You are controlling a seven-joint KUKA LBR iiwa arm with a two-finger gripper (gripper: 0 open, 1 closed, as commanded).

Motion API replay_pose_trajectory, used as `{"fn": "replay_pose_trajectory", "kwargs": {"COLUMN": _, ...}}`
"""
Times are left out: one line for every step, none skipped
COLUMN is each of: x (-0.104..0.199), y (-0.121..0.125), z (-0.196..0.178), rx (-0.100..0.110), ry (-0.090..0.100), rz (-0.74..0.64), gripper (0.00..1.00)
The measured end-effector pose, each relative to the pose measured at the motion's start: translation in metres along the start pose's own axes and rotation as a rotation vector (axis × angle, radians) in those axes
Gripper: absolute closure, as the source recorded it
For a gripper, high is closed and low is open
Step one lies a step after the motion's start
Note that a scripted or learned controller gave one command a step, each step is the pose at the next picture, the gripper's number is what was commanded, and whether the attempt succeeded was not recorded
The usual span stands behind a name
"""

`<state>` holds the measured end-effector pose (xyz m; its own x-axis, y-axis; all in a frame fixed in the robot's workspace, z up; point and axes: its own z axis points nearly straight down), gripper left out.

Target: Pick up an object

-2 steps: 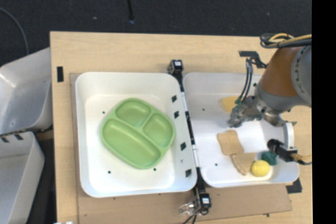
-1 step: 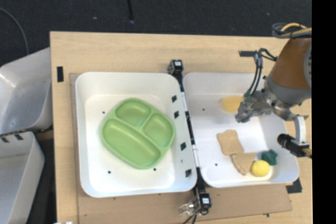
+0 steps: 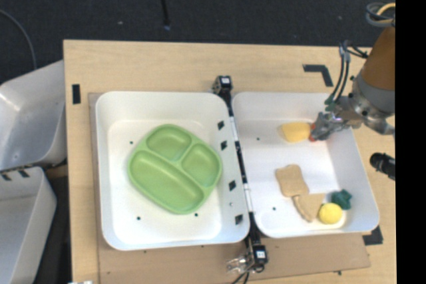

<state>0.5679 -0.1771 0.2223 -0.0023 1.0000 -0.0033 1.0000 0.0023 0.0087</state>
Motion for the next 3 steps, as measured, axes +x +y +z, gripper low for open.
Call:
{"fn": "replay_pose_trajectory", "kwargs": {"x": -0.001, "y": 0.001, "z": -0.004, "rx": 0.006, "ry": 0.002, "rz": -0.001, "gripper": 1.00}}
{"fn": "replay_pose_trajectory", "kwargs": {"x": 0.060, "y": 0.002, "z": -0.005, "rx": 0.007, "ry": 0.003, "rz": -0.004, "gripper": 1.00}}
{"fn": "replay_pose_trajectory", "kwargs": {"x": 0.121, "y": 0.015, "z": -0.012, "rx": 0.006, "ry": 0.005, "rz": -0.006, "gripper": 1.00}}
